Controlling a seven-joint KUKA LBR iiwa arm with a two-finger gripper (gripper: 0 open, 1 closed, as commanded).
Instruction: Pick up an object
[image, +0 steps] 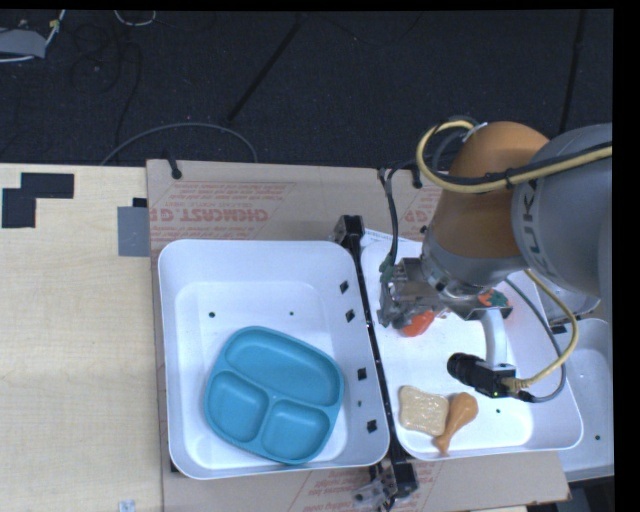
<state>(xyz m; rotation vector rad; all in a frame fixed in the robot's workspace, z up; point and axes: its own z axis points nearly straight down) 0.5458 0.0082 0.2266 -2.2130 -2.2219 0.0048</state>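
Note:
My gripper (398, 303) is low in the right bin (560, 430), close to its left wall, under the orange-banded wrist. A red-orange object (421, 322) lies just beside and below it, partly hidden by the gripper body; whether they touch is unclear. Near the bin's front lie a tan slice of toast (422, 408) and a brown drumstick (456, 416), touching each other and apart from the gripper. A small orange bit (490, 298) peeks out from under the wrist on the right.
The left bin (190, 290) holds a blue divided plate (272, 394) in its front half. A black divider rail (362, 330) runs between the bins. The arm covers the back of the right bin. Cardboard lies under both bins.

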